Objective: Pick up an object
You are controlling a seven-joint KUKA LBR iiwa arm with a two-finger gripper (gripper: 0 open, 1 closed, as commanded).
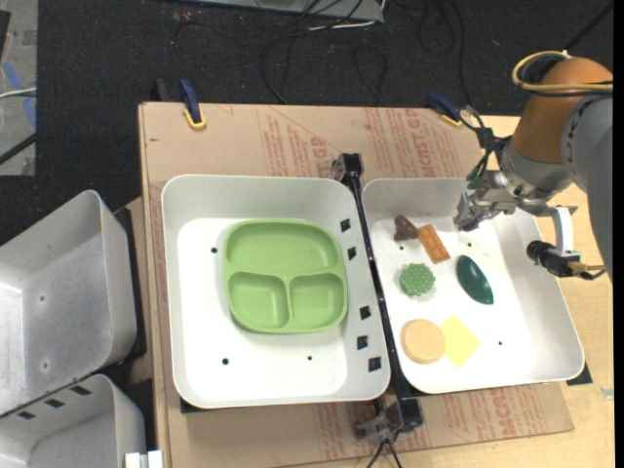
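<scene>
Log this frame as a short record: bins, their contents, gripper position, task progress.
left bin: green tray
right bin: brown piece, orange block, green ball, dark green oval, tan disc, yellow square
gripper: over right bin's far side, right of the brown piece
progress: no object seen lifted

Arm (575,125) cut off at right edge, gripper (472,213) too small to read
</scene>
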